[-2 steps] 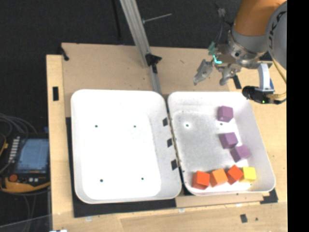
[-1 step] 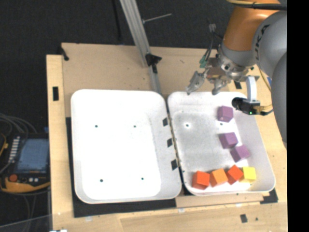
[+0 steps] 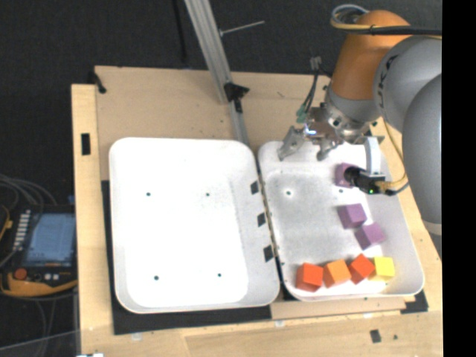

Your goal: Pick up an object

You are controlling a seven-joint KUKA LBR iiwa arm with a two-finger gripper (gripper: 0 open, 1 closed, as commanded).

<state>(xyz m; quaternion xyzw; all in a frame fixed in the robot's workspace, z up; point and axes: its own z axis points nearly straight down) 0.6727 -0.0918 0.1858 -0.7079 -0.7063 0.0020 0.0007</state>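
Observation:
My gripper [image 3: 307, 151] hangs over the far edge of the right bin [image 3: 297, 199], its two grey fingers spread apart with nothing between them. Several small blocks lie in that bin. A purple block [image 3: 343, 174] sits just right of the gripper, partly behind the wrist gear. Two more purple blocks [image 3: 352, 214] [image 3: 370, 234] lie further toward the front. Along the front wall stand a red-orange block [image 3: 310, 276], an orange block [image 3: 337, 272], a red block [image 3: 362, 267] and a yellow block [image 3: 384, 266].
The left bin [image 3: 182, 222] sits beside the right one, with black clips [image 3: 262, 219] along the seam between them. A slanted metal rail [image 3: 212, 47] rises behind the bins. A controller pendant [image 3: 41, 248] lies off the bench at the left.

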